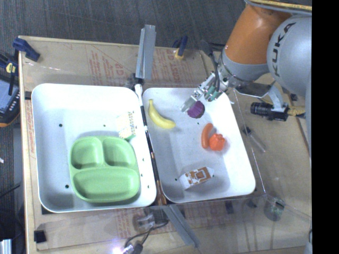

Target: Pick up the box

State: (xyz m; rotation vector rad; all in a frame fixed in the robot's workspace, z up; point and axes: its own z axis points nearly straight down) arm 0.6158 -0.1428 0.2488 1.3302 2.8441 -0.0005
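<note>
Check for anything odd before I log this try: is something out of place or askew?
The gripper is at a purple object at the right bin's far end, not at the box, which lies tilted near the front wall. A small pale packet leans at the left bin's right wall.

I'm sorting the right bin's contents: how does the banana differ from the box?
The banana is plain yellow and curved; the box is white with brown print and straight-edged. The banana lies at the bin's far left, near the divider; the box lies near the front rim. The banana is slimmer, the box blockier. Both lie flat in the right bin, apart from the gripper.
</note>
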